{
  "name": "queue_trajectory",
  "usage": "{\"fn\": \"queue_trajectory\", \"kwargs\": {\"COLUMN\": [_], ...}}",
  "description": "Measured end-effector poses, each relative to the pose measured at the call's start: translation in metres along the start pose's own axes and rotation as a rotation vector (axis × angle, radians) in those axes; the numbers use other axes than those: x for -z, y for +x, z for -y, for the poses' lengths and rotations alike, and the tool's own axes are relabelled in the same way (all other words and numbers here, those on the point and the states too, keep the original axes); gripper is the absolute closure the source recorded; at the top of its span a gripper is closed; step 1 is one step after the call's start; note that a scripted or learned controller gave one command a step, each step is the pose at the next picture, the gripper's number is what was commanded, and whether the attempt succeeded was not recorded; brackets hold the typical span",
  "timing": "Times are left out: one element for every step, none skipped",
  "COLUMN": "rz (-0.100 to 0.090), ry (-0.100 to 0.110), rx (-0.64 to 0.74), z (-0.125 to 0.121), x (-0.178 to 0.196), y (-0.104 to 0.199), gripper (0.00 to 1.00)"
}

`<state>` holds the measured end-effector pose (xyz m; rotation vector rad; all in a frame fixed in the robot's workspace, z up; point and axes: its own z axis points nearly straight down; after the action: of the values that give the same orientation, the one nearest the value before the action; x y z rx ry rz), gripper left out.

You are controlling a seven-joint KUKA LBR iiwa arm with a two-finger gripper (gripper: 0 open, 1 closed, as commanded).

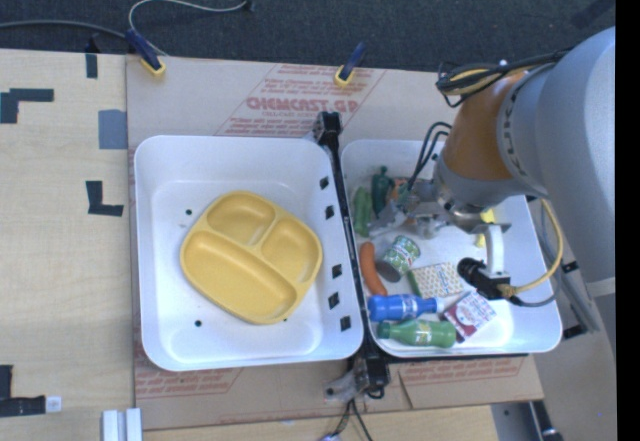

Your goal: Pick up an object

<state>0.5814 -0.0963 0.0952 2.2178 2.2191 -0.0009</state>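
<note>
green plastic bottle (420, 333) lying flat at the near edge of the right white bin (540, 334), long axis left-right | blue bottle (401, 307) right behind it, same way – probably just tumbled there | tool (425, 214) down among the clutter further back, can't tell its state – nothing visibly held | yellow divided plate (251, 256) in the left white bin (160, 229)

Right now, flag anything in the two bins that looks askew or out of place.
Nothing looks damaged or spilled. The yellow divided plate sits skewed in the left bin. In the right bin, the blue bottle and green bottle lie on their sides among jumbled items.
</note>
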Motion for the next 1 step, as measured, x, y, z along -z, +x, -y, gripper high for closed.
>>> {"fn": "queue_trajectory", "kwargs": {"rz": [-0.001], "ry": [0.001], "rx": [0.000], "z": [0.0000], "x": [0.0093], "y": [0.0004], "gripper": [1.00]}}
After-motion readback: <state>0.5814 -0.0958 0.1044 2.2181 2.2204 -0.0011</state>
